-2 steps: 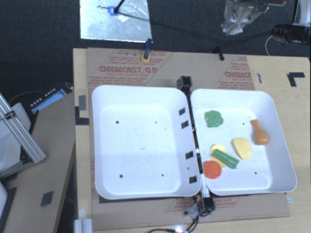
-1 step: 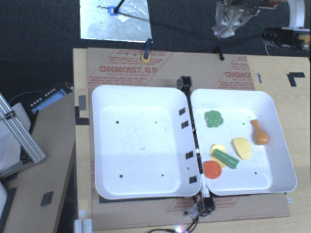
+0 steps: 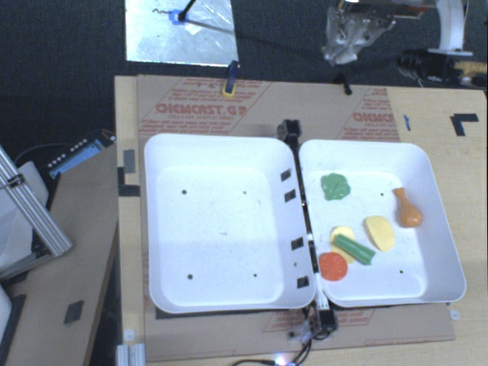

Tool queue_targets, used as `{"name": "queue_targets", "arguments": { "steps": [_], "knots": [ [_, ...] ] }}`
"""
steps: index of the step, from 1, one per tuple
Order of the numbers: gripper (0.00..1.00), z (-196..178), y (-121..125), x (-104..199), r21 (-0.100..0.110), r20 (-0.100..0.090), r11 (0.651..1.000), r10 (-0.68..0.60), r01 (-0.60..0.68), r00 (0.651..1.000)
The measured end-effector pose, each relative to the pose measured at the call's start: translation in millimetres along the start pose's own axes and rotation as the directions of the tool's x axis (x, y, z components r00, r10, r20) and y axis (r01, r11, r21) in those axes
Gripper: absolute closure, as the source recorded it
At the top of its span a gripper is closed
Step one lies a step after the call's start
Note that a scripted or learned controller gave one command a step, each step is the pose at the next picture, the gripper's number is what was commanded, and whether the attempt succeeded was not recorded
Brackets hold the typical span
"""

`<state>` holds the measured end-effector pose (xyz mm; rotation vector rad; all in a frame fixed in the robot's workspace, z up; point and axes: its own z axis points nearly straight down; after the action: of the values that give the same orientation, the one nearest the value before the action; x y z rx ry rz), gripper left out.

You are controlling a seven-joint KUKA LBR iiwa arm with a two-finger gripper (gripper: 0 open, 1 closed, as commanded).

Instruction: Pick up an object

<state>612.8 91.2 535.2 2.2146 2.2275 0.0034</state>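
My claw [image 3: 347,43] hangs high beyond the far rim of the right white plastic bin [image 3: 438,197], well apart from everything, likely parked before a pick. Whether it is wide or narrow I cannot tell; it is blurred and cut off above. The pickable things lie in that bin: a green leafy toy [image 3: 334,186], an orange drumstick-shaped toy [image 3: 407,207], a yellow wedge [image 3: 380,232], a green stick [image 3: 354,248] and a red disc [image 3: 332,266].

Gripper [image 3: 347,48] raised high at top right, pointing down, nothing between fingers.
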Motion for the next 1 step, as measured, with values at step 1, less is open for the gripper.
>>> {"name": "queue_targets", "arguments": {
  "steps": [1],
  "knots": [
    [1.0,-0.3,-27.5,25.3,0.0,-0.001,1.0,-0.001,0.001,1.0]
  ]
}}
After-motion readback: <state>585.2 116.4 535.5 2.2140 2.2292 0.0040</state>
